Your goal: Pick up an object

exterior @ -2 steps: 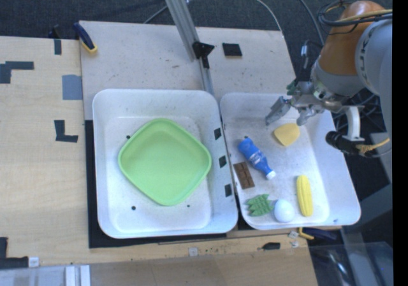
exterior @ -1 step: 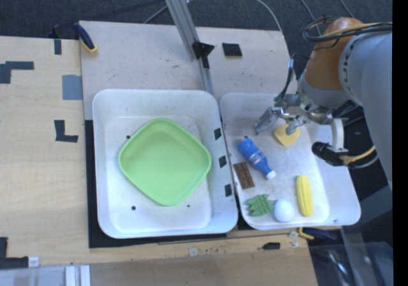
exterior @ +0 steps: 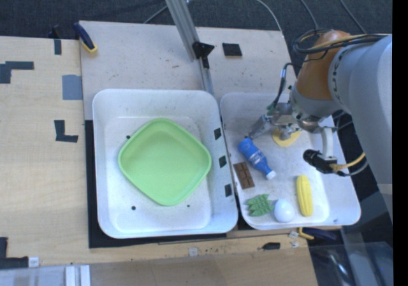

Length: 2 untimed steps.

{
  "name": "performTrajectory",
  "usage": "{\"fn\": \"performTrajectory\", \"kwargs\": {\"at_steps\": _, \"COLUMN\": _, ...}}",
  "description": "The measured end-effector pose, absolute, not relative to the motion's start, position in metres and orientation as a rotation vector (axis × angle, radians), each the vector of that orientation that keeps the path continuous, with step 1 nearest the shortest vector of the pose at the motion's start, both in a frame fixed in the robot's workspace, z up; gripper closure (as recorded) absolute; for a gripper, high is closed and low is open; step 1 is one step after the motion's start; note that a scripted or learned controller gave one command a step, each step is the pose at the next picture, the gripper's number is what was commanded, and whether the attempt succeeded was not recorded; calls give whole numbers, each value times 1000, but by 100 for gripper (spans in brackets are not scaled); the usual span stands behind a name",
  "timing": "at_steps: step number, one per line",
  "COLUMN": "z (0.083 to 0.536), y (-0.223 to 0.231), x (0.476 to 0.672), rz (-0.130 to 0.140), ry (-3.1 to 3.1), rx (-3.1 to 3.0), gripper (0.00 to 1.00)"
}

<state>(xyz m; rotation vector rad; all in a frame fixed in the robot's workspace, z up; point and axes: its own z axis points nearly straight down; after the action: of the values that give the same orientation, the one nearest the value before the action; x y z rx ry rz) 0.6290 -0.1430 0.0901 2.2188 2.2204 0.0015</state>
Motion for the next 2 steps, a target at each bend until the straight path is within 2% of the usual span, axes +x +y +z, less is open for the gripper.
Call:
{"fn": "performTrajectory", "kwargs": {"at_steps": 1, "z": 101, "y": -143, "x": 629, "rz": 2, "ry": 2221, "rx": 2218, "gripper": 100}}
{"fn": "performTrajectory", "kwargs": {"at_steps": 2, "z": 159, "y": -146, "x": 637, "rz": 3, "ry": 2220, "rx": 2219, "gripper": 100}}
